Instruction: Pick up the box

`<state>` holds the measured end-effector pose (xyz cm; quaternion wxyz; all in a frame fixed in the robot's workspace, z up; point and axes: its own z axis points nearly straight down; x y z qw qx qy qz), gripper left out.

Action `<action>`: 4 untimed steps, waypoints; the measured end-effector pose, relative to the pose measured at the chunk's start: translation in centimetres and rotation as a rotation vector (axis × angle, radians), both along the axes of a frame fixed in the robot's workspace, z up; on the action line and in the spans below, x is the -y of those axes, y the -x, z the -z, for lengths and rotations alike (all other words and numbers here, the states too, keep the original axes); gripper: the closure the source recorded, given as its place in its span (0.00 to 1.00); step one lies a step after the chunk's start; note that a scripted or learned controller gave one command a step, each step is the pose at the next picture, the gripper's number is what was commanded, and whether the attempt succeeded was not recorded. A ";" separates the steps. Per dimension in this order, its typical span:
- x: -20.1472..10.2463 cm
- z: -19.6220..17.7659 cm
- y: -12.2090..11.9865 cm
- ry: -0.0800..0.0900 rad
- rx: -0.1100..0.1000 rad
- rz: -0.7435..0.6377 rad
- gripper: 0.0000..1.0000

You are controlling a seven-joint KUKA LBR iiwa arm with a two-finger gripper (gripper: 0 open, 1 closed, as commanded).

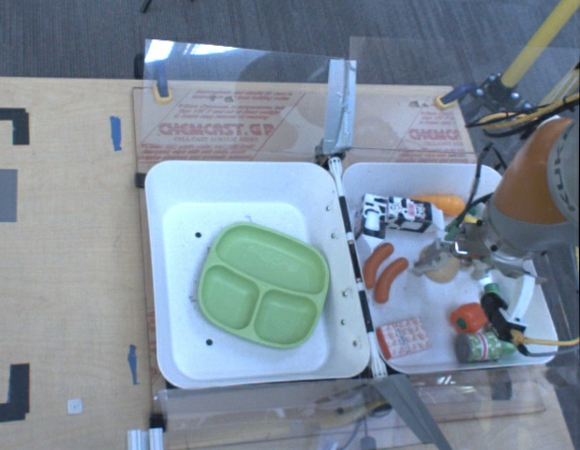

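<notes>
Hovering mid right bin, gripper [446, 259] (can't tell its state) risks snagging the sausages [384, 270] instead of the cow-print box [395, 213].

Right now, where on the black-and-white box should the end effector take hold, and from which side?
Probably across the short sides of the black-and-white box, coming from above. It lies flat in the right bin, its long axis running left-right, with the carrot close at its right end.
</notes>
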<state>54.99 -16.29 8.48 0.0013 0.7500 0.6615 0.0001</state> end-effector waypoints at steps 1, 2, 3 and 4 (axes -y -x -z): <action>-3.9 0.0 2.2 -0.003 -0.001 0.047 0.00; 0.5 0.1 -4.5 0.000 -0.002 0.214 0.00; 0.6 0.6 -9.3 -0.008 -0.119 0.307 0.00; -2.5 0.1 -5.6 -0.002 -0.004 0.315 0.00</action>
